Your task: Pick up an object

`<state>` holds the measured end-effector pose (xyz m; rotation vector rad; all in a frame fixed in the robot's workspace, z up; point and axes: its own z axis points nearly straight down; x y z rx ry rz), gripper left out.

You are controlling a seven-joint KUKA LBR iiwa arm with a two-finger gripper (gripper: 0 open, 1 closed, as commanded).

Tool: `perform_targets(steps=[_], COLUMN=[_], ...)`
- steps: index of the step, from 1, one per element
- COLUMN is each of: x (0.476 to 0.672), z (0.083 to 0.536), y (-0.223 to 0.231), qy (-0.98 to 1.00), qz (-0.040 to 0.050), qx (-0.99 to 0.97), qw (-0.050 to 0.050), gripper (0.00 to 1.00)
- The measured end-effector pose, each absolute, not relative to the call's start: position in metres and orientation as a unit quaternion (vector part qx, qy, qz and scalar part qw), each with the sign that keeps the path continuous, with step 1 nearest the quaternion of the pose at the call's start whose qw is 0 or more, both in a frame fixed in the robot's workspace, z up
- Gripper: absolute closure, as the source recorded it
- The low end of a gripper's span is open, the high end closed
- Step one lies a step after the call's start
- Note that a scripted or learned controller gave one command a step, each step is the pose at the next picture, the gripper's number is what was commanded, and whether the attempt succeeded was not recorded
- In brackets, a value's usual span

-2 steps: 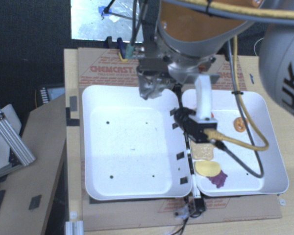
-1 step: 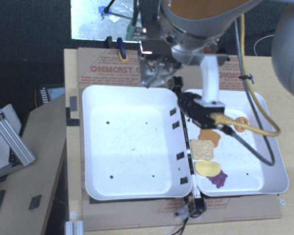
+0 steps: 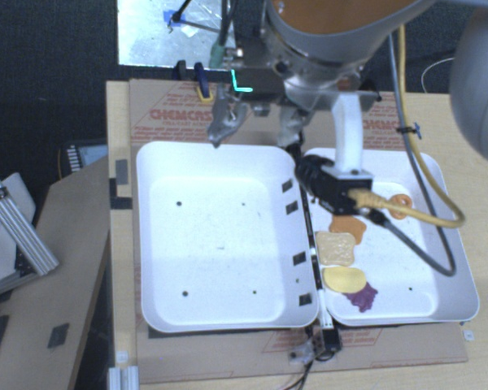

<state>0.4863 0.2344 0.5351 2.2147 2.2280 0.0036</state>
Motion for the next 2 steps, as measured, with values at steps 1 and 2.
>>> perform_targets(steps=[1, 2], x=[0.4865, 0.4865], z=[0.5462, 0.546], y=[0.2347, 0.2348], qy=[0.711, 0.711], qz=[0.0025, 0.0022], qx=[0.703, 0.703], qw=[0.0, 0.0], gripper=[1.0, 0.0])
